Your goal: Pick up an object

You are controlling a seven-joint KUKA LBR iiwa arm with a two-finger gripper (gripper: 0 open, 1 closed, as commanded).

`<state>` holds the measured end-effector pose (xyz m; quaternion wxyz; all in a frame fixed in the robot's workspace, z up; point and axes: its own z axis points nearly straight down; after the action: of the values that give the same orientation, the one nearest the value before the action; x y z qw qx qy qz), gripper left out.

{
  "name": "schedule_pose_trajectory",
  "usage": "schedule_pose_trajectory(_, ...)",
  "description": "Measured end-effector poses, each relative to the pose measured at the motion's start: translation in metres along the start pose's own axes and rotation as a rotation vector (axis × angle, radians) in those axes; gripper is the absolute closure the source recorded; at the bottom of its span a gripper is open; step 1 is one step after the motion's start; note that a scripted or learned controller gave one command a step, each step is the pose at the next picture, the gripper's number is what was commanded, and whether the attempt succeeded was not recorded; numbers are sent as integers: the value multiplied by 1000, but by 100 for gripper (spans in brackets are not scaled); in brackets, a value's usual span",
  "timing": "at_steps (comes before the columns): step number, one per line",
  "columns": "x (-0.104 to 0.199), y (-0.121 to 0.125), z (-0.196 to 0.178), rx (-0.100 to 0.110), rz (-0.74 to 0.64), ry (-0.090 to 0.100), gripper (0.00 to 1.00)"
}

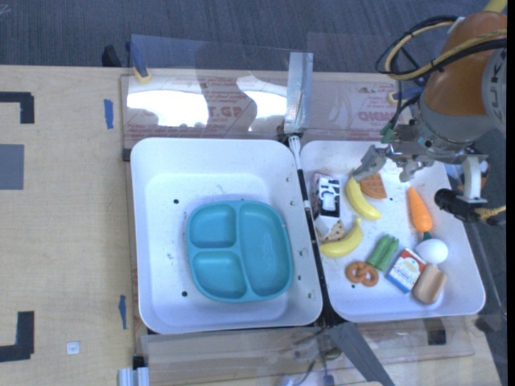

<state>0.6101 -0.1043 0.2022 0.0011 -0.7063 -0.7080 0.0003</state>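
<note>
Bananas (361, 199) sit in my right bin (463, 296), end effector (392, 158) hovering just above them beside the carrot (419, 210), fingers spread apart, gripping nothing.

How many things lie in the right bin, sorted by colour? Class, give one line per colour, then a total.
Yellow: 2, a banana and another banana
Orange: 2, a carrot and a wedge
Green: 1, a bean bundle
White: 1, an egg
Brown: 2, a pretzel and a bread roll
Mixed colours: 2, a dark packet and a small carton
Total: 10
</note>
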Motion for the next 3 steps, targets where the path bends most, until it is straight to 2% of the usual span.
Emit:
schedule_pose_trajectory(1,-33,-4,114,-9,-45,-3,0)
schedule_pose_trajectory(2,-33,-3,103,-13,-44,-4,100)
schedule_pose_trajectory(3,18,-20,13,-11,26,-1,100)
